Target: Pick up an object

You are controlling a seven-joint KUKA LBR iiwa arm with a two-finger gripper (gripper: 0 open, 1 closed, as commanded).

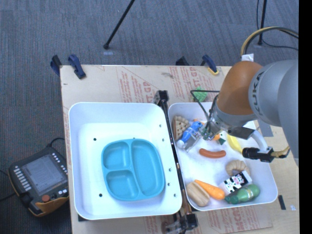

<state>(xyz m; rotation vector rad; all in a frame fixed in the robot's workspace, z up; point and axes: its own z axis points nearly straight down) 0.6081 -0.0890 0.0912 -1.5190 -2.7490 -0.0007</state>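
Note:
My gripper (205, 131) is low in the right bin (271, 179), at its far left part, under the grey arm with the orange band. It hangs right beside a blue and white bottle-like toy (189, 133), which lies next to a brown waffle (179, 125). I cannot tell whether it touches the toy. A red sausage (212, 153) lies just in front of the gripper, and a yellow banana (234, 143) shows to its right.
The right bin's near part holds a croissant (236, 166), a carrot (209, 189), a bread roll (197, 194), a black-and-white box (236, 182) and a green vegetable (243, 194). The left bin (83, 130) holds a blue divided plate (132, 169). A teach pendant (39, 179) lies on the floor at left.

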